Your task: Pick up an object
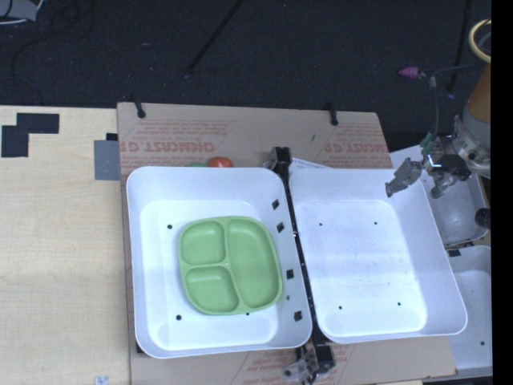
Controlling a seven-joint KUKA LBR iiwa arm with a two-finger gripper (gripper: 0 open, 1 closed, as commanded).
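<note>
The jaws (422, 176) hung spread apart above the upper right corner of the right bin (449, 295), two grey fingers (400, 179) splayed out with nothing between them. The arm (481, 111) came in from the right edge, its orange band just visible.

The right bin's white floor showed faint grey speckling. The left bin (136, 255) sat touching it along a black centre divider (292, 247). Both rested on a sheet of printed brown cardboard (240, 139) laid over a pale wooden bench (56, 255), with dark carpet (240, 38) and loose cables beyond.

In the left bin lay a light green plate (230, 264) with rounded corners and three compartments, flat on the bin floor, slightly right of centre, well apart from the jaws. White floor ringed it on every side, widest toward the left wall. A small red object (219, 163) peeked from behind that bin's far rim.
</note>
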